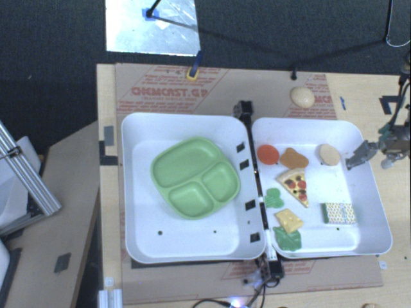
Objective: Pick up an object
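Two white bins [192,124] are set on a cardboard-covered bench [270,85].
A green tray [194,177] and toy food [295,188] are seen; the gripper [359,156] is blurred at the right, its state unclear.

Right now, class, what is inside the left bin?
A green divided plate lies inside the left bin, its three compartments bare. The bin floor beneath it is covered.

Green divided plate [196,178] in left bin [138,236], toy foods incl pizza slice [296,186] in right bin [372,230], gripper [366,153] at right rim.
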Controlling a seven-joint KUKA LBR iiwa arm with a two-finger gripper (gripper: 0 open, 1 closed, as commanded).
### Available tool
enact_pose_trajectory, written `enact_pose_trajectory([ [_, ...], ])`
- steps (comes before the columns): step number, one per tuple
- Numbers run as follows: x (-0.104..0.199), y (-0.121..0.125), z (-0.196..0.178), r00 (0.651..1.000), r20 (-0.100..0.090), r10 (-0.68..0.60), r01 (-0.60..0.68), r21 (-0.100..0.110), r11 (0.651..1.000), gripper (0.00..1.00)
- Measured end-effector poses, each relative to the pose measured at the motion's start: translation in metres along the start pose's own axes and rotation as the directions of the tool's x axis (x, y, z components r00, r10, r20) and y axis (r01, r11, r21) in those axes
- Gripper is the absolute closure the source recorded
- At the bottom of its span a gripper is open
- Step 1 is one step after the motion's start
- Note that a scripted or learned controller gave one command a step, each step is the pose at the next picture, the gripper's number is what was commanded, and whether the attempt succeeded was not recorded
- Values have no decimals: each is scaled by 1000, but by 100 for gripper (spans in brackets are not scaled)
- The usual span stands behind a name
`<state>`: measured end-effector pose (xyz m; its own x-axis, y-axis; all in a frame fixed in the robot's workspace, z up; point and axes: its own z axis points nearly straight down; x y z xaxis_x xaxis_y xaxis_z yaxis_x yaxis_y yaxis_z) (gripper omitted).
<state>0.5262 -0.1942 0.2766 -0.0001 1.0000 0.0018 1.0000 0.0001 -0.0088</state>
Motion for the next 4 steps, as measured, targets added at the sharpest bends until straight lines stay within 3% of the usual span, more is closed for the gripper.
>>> enact_pose_trajectory([
  [1,1,2,-6,1000,3,-3,3,-11,1000,0],
  [4,7,-7,150,1000,0,-1,1,-5,1000,0],
])
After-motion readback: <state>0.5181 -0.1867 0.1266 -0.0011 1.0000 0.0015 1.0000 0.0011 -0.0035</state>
